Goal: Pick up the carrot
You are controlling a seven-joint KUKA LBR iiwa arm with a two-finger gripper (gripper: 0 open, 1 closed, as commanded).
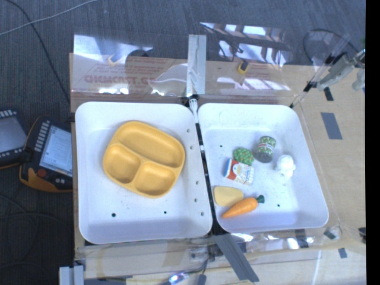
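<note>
1. Camera view: the carrot (240, 207) lies flat in the right bin (314, 186), at its near left corner. Its green top (259, 200) points right and its tip points left, towards the bin's near wall.
2. A pale yellow piece (227, 195) lies just beside the carrot on its far side, perhaps touching it.
3. Farther back are a red and white carton (239, 171), a green ball (243, 155), a grey-green can (265, 148) and a white lump (286, 165), all apart from the carrot.
4. The left bin (83, 159) holds a yellow tray (144, 158).
5. Handling, as a judgement: the carrot looks like a toy, so light, stiff and smooth. It may roll or slip from a grip near the tapered tip.
6. The best hold is across the thick orange middle, closing from far and near. The yellow piece and the bin wall leave little room on either side.
7. I cannot tell whether the pincer is wide or narrow.
8. A thin pale rod with a dark tip (310, 86) at the far right of the bench (344, 159) is hard to make out. Glare blurs the far foil strips.
</note>
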